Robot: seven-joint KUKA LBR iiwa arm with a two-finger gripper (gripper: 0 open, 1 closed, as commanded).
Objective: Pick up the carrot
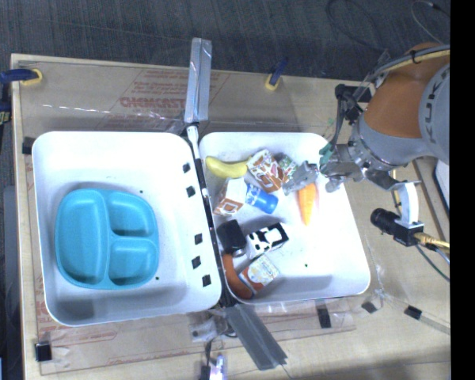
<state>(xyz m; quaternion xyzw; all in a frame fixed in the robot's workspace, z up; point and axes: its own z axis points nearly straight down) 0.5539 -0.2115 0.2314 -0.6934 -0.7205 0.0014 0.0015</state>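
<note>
The orange carrot [306, 204] is in the right bin [340, 260], toward its upper right, pointing down with its thick end up. My gripper [304, 177] reaches in from the right and sits directly over that thick end. Its grey fingers close around the carrot's top. The carrot's tip hangs over bare white bin floor.
To the carrot's left lie a banana [226, 167], snack packets [263, 169] and a blue cup [261, 199]. A black-and-white item [265, 237] and a wrapped packet [260, 272] are lower down. In the left bin [47, 165] is a blue divided plate [107, 236].
</note>
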